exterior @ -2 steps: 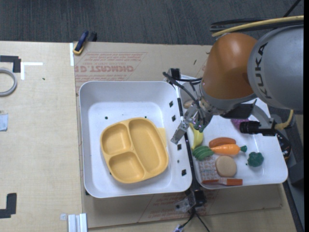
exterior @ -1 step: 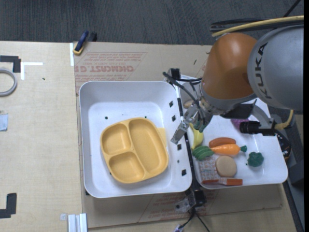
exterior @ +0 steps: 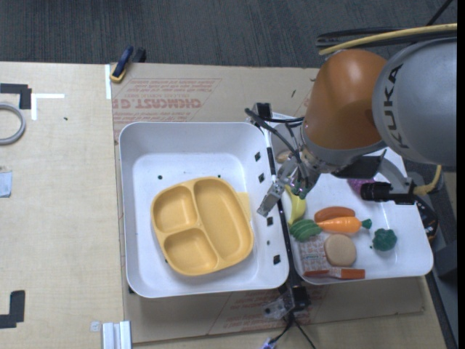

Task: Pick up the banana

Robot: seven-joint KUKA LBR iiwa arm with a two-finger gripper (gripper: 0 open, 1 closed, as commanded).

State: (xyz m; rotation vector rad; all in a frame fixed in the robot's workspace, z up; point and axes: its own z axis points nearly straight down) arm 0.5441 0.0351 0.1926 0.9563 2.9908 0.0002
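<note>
The gripper (exterior: 289, 187) sits right of the middle of the frame, over the wall where the two bins meet. Its fingers point down and to the left. A yellow banana (exterior: 296, 206) is right under them, at the left end of the right bin (exterior: 407, 264). The fingers look a little apart with the banana's top at their tips, but I cannot tell if they really pinch it.

The arm (exterior: 378, 100) is big and grey with an orange part. It comes in from the upper right of the frame and hides the top of the right bin.

Just below the banana is a green veggie (exterior: 305, 229). Next to it, to the right, is a carrot (exterior: 340, 225), and a red sausage (exterior: 335, 213) lies just above the carrot. A round tan bun (exterior: 340, 250) is below the carrot. A little broccoli (exterior: 384, 239) sits further right. A red stick (exterior: 341, 273) lies along the bottom wall.

The left bin (exterior: 138, 195) fills the middle of the frame. A yellow tray (exterior: 201, 225) with three parts lies in it.
</note>
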